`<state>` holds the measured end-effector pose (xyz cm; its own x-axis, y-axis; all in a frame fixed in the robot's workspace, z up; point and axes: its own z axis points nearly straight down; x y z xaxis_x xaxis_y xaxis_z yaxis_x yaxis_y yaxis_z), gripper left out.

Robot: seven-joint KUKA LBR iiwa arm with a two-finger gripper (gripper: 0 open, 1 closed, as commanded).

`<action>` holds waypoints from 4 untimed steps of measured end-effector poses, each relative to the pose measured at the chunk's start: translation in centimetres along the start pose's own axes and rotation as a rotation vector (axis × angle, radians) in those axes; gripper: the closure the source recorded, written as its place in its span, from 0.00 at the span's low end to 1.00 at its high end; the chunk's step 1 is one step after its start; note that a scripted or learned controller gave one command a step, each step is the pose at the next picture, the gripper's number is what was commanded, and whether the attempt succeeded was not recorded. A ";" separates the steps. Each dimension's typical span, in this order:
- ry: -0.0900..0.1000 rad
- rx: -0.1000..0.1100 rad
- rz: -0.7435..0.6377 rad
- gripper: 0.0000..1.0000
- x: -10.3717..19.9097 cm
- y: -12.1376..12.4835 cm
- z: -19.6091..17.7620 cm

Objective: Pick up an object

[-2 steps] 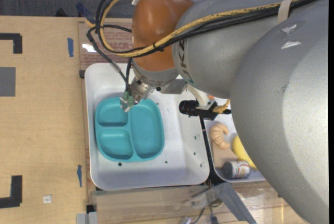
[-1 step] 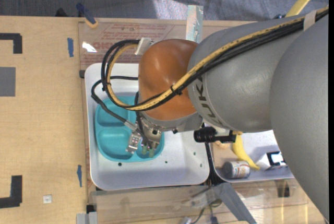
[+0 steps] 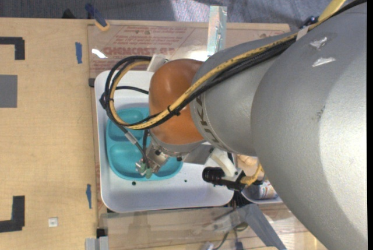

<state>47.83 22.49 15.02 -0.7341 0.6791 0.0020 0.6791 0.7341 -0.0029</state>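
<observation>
- Reaching step, I judge — gripper (image 3: 144, 169) low over the teal tray (image 3: 119, 155), at the white bin's (image 3: 175, 199) 9 o'clock side.
- Its grip state — cannot tell.
- Next: confirm something is actually held before lifting.

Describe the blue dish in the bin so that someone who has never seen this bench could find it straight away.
Start at the white bin under the grey arm. In its left half lies the turquoise divided dish, partly hidden by the arm's orange band. It is the bin's one bright blue thing, with a ridge splitting it into compartments.
</observation>
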 end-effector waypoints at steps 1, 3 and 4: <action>-0.003 -0.007 0.307 1.00 -0.7 0.1 -4.4; 0.000 -0.008 0.792 1.00 -0.6 -0.4 -6.6; 0.007 -0.035 1.184 1.00 -0.8 0.4 3.3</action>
<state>48.70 22.23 11.70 0.3520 0.9357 0.0218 0.9356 -0.3524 0.0206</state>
